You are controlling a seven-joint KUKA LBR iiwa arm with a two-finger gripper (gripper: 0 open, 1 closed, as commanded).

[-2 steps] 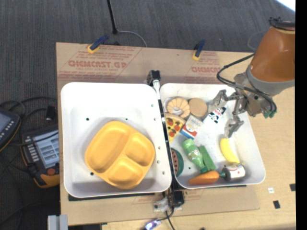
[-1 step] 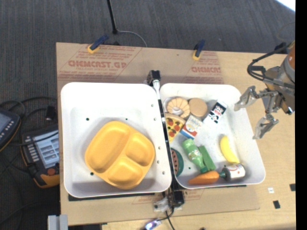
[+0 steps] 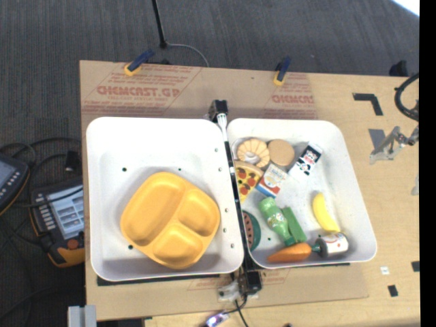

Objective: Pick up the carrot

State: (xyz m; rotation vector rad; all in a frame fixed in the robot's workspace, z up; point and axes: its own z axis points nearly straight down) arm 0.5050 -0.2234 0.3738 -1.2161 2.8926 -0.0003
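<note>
Whether the claw is open or closed cannot be told. A small grey metal piece (image 3: 390, 142) out on the bench (image 3: 381, 251) towards its right edge, well apart from the right bin (image 3: 344, 152), may be part of it, but it is too small to read.

The carrot (image 3: 289, 253) lies flat along the near edge of the right bin, closer to the near right corner than the near left. It is a short orange cone with a smooth, plastic-looking skin. Its narrow tip points to the bin's left and its thick end points right.

The risk lies in the crowding. The thick end seems to touch a small can (image 3: 334, 244) in the near right corner. A green bottle (image 3: 272, 216) and a darker green piece (image 3: 293, 227) lie just behind it, and the bin's near wall rises just in front. A descent that drifts forward could strike the wall. One that drifts back could close on the green pieces or push them against the carrot. The smooth, tapered body may also squirt sideways out of a pinch taken near the tip. A grip across the thicker middle looks safer. The banana (image 3: 323, 212) lies further back and is less likely to interfere.
</note>
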